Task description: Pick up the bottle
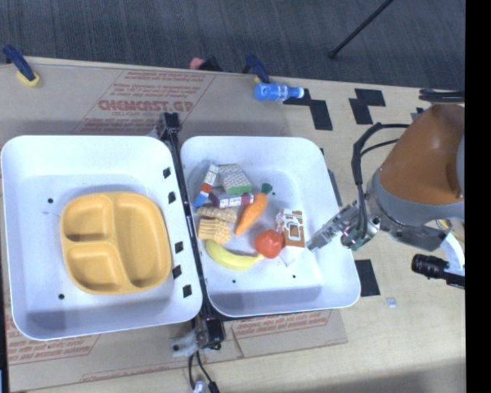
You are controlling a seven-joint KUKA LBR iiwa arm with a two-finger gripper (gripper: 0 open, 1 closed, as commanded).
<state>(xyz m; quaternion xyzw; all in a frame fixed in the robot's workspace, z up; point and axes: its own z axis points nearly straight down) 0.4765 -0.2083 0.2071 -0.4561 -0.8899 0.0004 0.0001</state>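
The right bin [327, 289] holds a heap of toy food. In it lie an orange carrot [250, 212], a red tomato [269, 243], a yellow banana [229, 258], a corn-like piece [214, 230] and small cartons [232, 178]. A small white, blue and red item [205, 191] at the heap's left edge may be the bottle; I cannot tell for sure. My gripper [319, 239] reaches in over the bin's right rim. Its tip is just right of a brown and white carton [291, 227]. Nothing shows between its tips.
The left bin [20, 170] holds a yellow divided plate [114, 241]. A blue object with a pale end [274, 92] lies on the bench behind the right bin. Blue clamps [20, 65] grip the cardboard's far edge. The arm's orange band [425, 158] hangs over the bench at right.
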